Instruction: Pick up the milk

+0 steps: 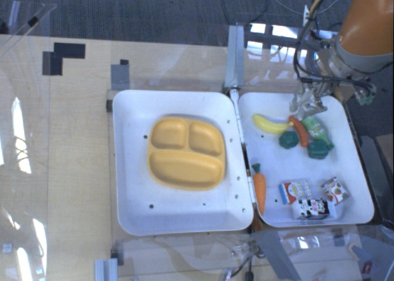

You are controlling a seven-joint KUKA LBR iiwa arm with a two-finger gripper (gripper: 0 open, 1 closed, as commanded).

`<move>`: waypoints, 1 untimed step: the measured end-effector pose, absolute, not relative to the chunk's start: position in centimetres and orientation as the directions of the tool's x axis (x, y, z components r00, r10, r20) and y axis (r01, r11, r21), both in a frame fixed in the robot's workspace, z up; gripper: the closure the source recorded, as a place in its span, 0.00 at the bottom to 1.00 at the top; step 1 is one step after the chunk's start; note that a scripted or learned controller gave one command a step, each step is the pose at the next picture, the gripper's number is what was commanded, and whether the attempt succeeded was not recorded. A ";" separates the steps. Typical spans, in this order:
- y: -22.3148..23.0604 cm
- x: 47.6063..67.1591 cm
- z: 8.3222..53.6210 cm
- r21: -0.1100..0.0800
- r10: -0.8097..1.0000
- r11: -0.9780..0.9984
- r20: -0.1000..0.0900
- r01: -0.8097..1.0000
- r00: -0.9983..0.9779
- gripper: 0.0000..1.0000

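Left white bin (132, 169) carries a yellow three-compartment plastic tray (186, 152) at its centre. Right white bin (352, 150) holds the rest. Metal two-finger gripper (308, 105) hangs over its far edge, nothing between the fingers; whether they are spread or closed can't be judged. Yellow banana (271, 124) lies below it. Orange carrot (259, 191) sits at the left wall. Black-and-white cow-print milk carton (313, 207) lies near the front right corner, well apart from the gripper.

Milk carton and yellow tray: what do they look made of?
Milk carton: looks like printed, coated cardboard, going by its flat faces and cow-patch print; could be a plastic toy. Yellow tray: probably moulded plastic, matte to satin, with rounded compartments and soft highlights.
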State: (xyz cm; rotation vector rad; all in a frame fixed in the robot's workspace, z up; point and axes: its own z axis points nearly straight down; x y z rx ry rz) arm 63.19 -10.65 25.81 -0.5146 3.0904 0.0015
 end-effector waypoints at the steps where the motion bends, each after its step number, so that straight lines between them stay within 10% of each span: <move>1: -16.0 63.0 21.1 -0.003 -0.501 0.866 -0.009 -0.501 -0.866 1.00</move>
